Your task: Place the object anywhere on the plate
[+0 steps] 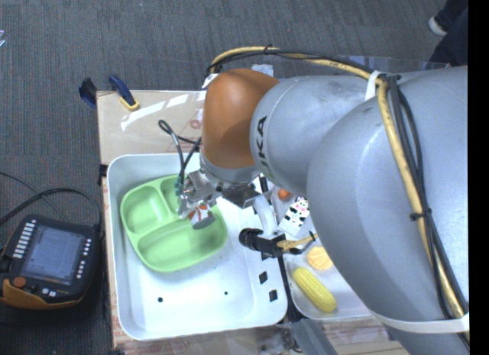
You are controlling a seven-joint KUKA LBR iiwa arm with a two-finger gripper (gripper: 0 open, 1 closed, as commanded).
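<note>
A light green divided plate (164, 246) lies in the left white bin (191, 308). My gripper (195, 207) hangs over the plate's right part, close to its surface, beneath the orange wrist band. A small red and white object (200, 210) shows right at the gripper's tip, above the plate's large compartment. Whether it is gripped or resting on the plate I cannot tell. The grey arm covers most of the right bin.
In the right bin lie a yellow corn cob (314, 289), an orange piece (319, 259) and a black-and-white cow-patterned object (296, 211). A teach pendant (46, 258) sits on the floor at left. Blue clamps (114, 88) hold the bench's far left corner.
</note>
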